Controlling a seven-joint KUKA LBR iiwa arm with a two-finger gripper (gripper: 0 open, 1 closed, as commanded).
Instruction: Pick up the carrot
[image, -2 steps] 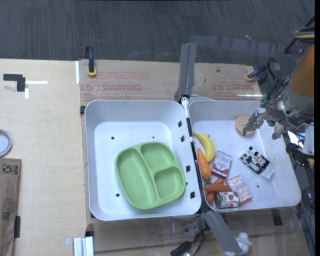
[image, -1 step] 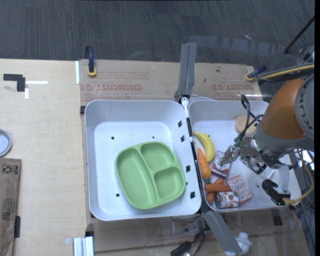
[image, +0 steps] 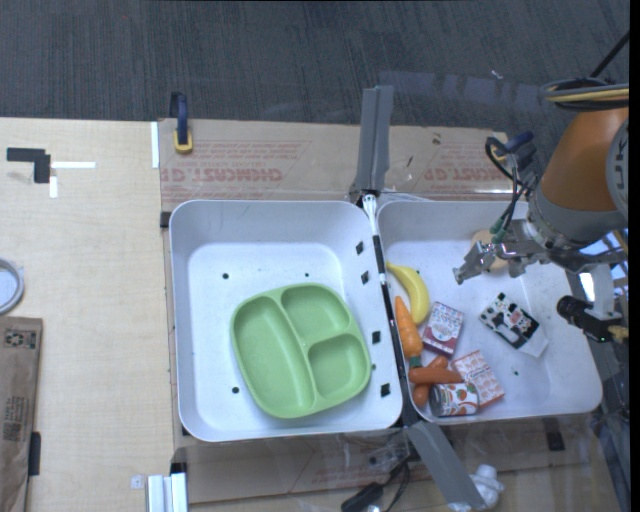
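From where I stand, the job has hardly begun. The carrot lies in the right bin, tight against its left wall, running near-to-far just beside the divider between the two bins. The banana curves at its far end, touching or almost touching it, and a small printed carton sits just to its right. At the near end there is a second orange piece, maybe another carrot, lying crosswise and partly tucked against a red-and-white packet. A black-and-white patterned box rests further right, apart from the rest.

The gripper hangs over the far part of the right bin, to the right of the banana and well apart from the carrot. Its fingers look slightly apart, with nothing between them, so nothing has been grasped.

The left bin holds a green divided plate, which plays no part here.

What is left, by my reckoning, is everything: the arm must travel left and nearer, come down over the carrot, close on it and lift. The wall and the banana crowd it, so a clean grip looks awkward.
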